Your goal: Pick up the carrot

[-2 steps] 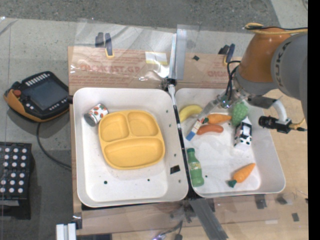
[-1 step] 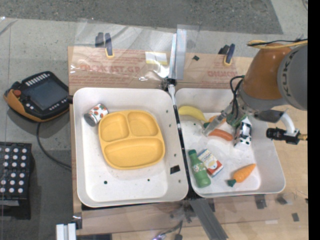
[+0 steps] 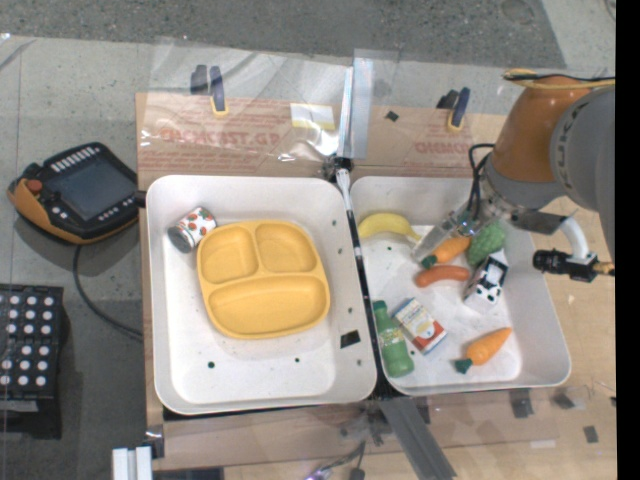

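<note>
Two carrots lie in the right bin (image 3: 540,363). One carrot (image 3: 449,251), orange with a bushy green top (image 3: 488,240), lies in the middle of the bin. My gripper (image 3: 447,234) is low over the orange end of this carrot, touching or nearly touching it, and the wrist hides part of it. The other carrot (image 3: 487,347), with a small green stub, rests apart near the bin's front right corner.
Around the gripper lie a red-orange sausage (image 3: 443,276), a black-and-white toy (image 3: 487,281) and a banana (image 3: 386,226). A green bottle (image 3: 391,342) and a small carton (image 3: 421,326) lie near the front. The left bin (image 3: 170,368) holds a yellow divided plate (image 3: 263,277) and a small can (image 3: 192,228).
</note>
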`<state>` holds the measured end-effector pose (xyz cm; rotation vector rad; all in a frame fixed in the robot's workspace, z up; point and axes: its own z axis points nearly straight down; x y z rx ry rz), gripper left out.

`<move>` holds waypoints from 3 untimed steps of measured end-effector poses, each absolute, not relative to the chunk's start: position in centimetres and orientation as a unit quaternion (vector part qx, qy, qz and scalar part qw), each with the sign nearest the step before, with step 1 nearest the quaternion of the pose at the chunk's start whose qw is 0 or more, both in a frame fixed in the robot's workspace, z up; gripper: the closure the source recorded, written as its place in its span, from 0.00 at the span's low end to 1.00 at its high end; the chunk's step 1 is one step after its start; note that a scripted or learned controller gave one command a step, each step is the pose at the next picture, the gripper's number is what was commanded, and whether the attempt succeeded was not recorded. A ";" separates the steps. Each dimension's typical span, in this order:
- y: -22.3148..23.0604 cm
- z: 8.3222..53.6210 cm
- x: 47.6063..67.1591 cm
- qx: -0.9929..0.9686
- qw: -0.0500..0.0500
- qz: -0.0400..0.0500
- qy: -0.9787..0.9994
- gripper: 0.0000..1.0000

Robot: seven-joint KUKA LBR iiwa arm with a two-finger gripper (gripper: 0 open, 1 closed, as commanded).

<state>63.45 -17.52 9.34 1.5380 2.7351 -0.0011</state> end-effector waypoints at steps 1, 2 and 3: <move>-17.6 10.3 63.5 0.491 0.003 0.000 0.871 1.00; -17.6 10.3 63.5 0.491 0.003 0.000 0.871 0.00; -16.9 9.3 57.7 0.498 0.000 -0.001 0.867 0.00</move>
